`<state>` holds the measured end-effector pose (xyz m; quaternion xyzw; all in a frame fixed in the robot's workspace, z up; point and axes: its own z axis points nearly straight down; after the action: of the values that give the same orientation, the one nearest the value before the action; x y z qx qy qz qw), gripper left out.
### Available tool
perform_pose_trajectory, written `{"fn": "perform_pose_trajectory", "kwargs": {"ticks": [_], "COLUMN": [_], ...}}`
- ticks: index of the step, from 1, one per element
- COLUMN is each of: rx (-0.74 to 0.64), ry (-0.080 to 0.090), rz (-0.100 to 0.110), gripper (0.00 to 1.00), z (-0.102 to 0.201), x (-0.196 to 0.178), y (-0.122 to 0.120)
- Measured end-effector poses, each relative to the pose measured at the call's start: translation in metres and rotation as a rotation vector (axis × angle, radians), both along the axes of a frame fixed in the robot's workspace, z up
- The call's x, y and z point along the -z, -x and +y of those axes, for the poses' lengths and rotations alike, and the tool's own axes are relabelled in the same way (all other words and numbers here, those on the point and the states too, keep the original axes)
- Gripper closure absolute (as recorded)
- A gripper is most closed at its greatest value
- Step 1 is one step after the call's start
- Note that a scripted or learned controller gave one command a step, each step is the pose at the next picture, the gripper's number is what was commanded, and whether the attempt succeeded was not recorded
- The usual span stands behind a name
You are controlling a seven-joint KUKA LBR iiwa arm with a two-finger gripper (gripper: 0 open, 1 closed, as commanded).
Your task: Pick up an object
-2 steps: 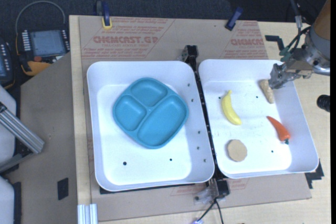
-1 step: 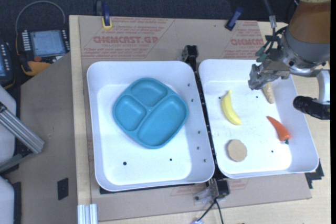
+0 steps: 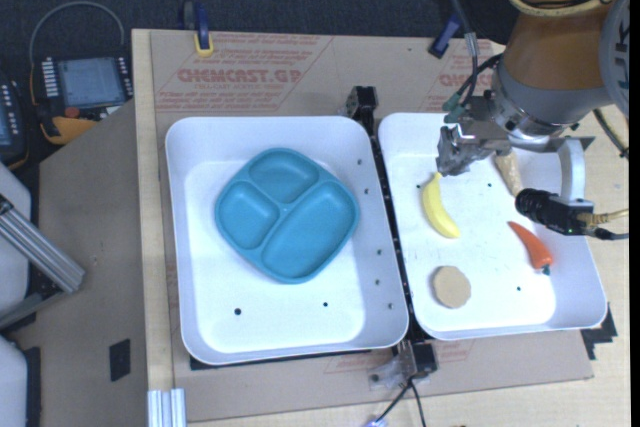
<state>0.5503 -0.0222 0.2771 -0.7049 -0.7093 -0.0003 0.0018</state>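
The gripper (image 3: 455,158) is hovering just above the banana's (image 3: 439,207) upper tip; the banana's long axis is running down-right, away from it.

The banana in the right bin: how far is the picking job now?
Done: the gripper is over the right bin, just above the banana's top end. In hand: nothing visibly held. Left: grasping and lifting; the banana lies on the bin floor.
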Motion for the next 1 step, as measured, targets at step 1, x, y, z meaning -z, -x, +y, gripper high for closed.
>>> {"fn": "perform_pose_trajectory", "kwargs": {"ticks": [1], "rx": [0.001], "ry": [0.0], "rz": [0.003], "gripper": [1.0], "z": [0.0476], "x": [0.0188], "y": [0.0186]}}
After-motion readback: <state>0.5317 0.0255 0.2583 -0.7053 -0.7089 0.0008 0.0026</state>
